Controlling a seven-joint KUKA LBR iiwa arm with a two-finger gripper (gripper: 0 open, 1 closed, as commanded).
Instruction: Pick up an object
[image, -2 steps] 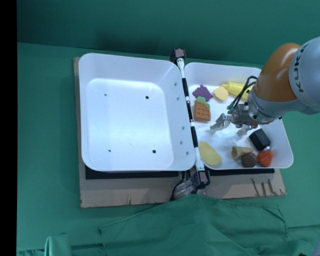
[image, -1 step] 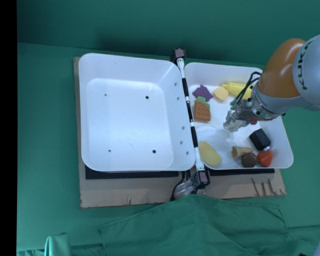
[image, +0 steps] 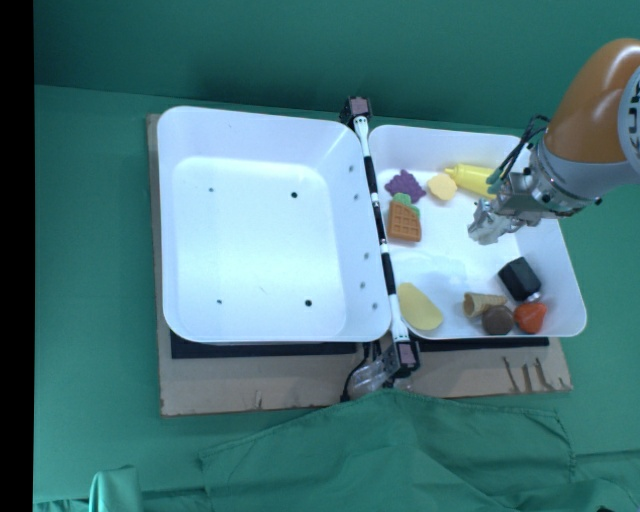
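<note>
Left bin aside, your pickings lie in the right bin — the orange pineapple toy by its left wall looks light, rigid, flat; take it across the narrow sides. The gripper hovers mid-bin — its grip I cannot tell.

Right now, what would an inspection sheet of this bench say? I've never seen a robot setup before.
Surface: green cloth over a cardboard base.
Job's things: right bin holds purple grapes, orange waffle piece, yellow bottle, yellow slice, black block, cone, brown ball, red ball.
Clutter: left bin shows dark specks.
Gripper: gripper hovers over right bin, holding nothing visible.
Cables: dark wires at wrist.
Surroundings: rumpled green fabric in front.
</note>
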